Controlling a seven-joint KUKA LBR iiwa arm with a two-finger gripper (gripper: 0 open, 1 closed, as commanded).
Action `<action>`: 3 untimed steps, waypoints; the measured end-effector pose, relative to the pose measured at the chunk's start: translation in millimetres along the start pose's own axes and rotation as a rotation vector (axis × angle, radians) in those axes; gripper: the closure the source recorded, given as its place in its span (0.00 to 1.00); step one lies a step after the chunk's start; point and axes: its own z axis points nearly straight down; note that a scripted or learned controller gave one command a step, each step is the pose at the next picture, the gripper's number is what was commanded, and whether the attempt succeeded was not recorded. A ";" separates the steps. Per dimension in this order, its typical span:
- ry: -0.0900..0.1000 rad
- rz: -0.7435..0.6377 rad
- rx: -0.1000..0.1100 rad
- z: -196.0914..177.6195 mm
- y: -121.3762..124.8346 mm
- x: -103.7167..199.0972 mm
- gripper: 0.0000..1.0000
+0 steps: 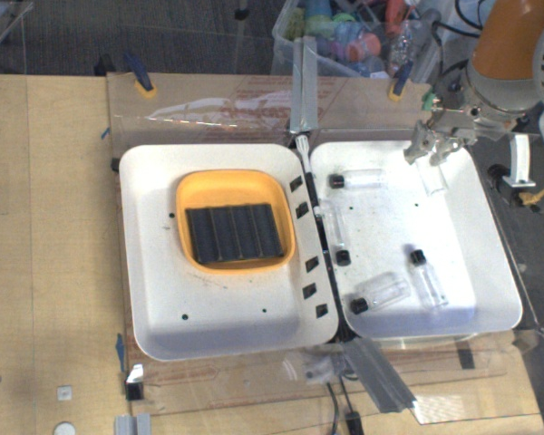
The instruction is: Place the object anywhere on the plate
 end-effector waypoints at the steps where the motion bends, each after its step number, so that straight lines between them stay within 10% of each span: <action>1: 0.000 -0.192 -0.001 -19.5 -0.9 11.9 1.00; 3: 0.002 -0.398 0.003 -32.1 -0.7 16.0 1.00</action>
